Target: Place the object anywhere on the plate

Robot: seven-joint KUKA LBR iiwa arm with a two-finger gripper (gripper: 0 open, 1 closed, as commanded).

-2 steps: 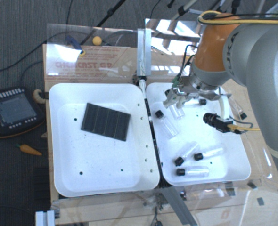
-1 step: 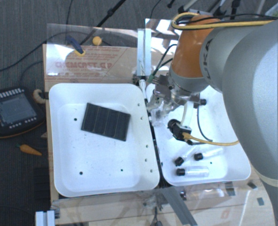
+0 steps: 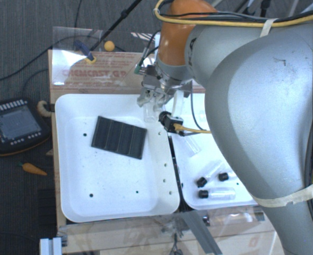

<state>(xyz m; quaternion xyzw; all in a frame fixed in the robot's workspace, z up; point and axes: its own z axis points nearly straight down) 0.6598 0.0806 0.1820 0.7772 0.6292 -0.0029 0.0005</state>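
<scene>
Can't tell how far open the hand [image 3: 155,97] is or whether it's got anything. Just hovering over the back end of the divide between the bins, probably lined up to go either way. Clear vials [image 3: 220,194] with black caps, lying loose in the right bin [image 3: 196,142], well apart from the dark ribbed plate [image 3: 119,137] sitting flat in the left bin [image 3: 71,195].

Bright even overhead light; glare on clear plastic sheet [image 3: 77,54] at back; big grey arm [image 3: 262,105] slightly soft, bg sharp.
</scene>
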